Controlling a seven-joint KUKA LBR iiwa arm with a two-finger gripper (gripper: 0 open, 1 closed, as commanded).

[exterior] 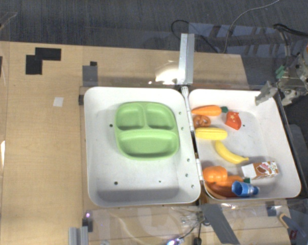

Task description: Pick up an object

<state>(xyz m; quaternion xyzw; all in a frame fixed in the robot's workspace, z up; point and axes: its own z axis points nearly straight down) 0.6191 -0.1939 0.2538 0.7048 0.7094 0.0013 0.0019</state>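
The right bin holds several toy foods. Along its left side lie a carrot, a small red-orange piece and a yellow corn cob. A red strawberry sits near the carrot's tip and a banana lies mid-bin. At the near left corner are an orange, a blue cup on its side and a small carton. My gripper hovers over the bin's far right corner, apart from all of them, with nothing seen in it.
The left bin holds a green divided plate. A metal post stands behind the wall between the bins. Cables trail across the dark floor at the back right. Bare wooden bench lies to the left.
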